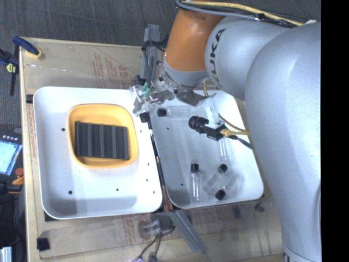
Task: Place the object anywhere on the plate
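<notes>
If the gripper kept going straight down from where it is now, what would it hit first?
Most likely the upper left corner of the right bin, near its shared edge with the left bin. The gripper hangs there; height is unclear.

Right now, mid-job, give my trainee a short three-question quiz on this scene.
1. True or false: the plate sits in the left bin.
2. Which bin holds the clear vials? A) left B) right C) both
3. Fill in: the gripper is near the ___ end of the seam between the bins, as the camera sees it.

Key
1. True: the yellow plate with its dark ribbed centre lies in the left bin.
2. B: the black-capped vials lie in the near part of the right bin.
3. Far: it hangs by the bins' far edge, well away from the vials.
</notes>
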### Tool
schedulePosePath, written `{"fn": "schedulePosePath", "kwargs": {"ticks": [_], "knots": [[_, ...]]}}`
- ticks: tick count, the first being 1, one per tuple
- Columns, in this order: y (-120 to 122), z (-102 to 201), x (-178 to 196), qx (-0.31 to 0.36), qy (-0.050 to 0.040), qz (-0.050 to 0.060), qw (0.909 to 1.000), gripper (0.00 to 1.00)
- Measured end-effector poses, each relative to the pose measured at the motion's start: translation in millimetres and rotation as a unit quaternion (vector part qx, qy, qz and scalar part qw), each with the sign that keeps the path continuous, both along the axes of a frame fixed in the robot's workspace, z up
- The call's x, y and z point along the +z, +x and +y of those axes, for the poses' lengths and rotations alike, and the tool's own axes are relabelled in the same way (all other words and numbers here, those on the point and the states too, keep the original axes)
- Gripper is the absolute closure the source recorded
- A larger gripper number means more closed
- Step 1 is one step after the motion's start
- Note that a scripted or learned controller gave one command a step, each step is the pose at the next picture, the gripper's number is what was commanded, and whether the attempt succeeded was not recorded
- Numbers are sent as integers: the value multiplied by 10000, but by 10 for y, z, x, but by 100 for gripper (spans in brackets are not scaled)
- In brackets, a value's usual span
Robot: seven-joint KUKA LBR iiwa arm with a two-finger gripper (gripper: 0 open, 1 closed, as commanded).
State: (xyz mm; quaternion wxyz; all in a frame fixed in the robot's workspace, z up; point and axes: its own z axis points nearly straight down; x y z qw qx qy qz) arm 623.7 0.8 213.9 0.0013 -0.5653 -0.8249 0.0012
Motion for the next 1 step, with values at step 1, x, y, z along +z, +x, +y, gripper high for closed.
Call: {"fn": "schedulePosePath", "kwargs": {"ticks": [1], "knots": [[1,-6,2,-4,-2,-2,10000,0]]}}
